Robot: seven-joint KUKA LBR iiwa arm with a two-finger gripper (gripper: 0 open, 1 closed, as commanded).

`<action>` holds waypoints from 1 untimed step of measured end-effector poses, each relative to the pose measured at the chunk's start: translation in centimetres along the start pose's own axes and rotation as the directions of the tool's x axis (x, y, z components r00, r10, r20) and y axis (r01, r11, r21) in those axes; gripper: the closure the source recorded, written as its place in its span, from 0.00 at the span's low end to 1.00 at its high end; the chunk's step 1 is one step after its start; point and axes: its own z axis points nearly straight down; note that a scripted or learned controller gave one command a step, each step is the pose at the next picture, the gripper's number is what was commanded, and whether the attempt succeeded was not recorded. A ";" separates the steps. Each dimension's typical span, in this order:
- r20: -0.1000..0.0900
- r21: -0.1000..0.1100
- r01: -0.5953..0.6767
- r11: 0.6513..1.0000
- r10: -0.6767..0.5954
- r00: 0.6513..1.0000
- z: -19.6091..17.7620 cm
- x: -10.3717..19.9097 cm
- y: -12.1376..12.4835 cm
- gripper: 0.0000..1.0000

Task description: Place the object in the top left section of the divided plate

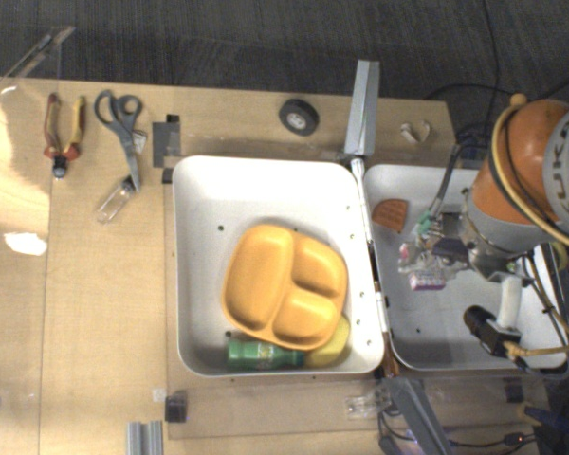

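While pincer (pixel 434 250) grip unclear, divided plate (pixel 286 284) long axis upper-left to lower-right.

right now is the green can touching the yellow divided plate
Touching. In the camera view the divided plate lies over the green can, its lower rim covering the can's upper side with no white bin floor between them.

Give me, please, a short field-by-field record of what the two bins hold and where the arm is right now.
left bin: yellow divided plate, tilted, all sections bare
under plate's lower edge: green can lying on its side, yellow-green fruit
right bin: brown object at its upper left corner
arm: over the right bin
gripper: above the right bin's floor, apart from the brown object
bench, upper left: scissors, pliers
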 end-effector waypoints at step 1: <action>0.001 0.004 -0.175 0.984 0.175 0.984 1.8 9.0 -1.1 1.00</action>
